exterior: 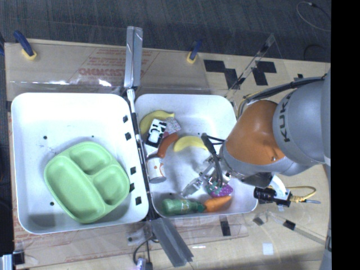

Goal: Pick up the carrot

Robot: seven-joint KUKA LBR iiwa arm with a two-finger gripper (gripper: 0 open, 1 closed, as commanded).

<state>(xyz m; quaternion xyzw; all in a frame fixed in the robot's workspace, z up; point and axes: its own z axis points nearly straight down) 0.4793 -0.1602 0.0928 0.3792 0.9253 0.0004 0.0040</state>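
Gripper (203, 180), fingers spread and grasping nothing, hovers in the right bin (225, 108); the carrot (217, 203) lies just below-right of the fingertips, long axis nearly horizontal along the bin's near wall.

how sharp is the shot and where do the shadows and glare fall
In the camera view, focus is soft overall; small items around the carrot blur together near the end effector. The green plate casts a dark shadow along its lower left edge in the left bin. Mild glare brightens the right bin along its far wall.
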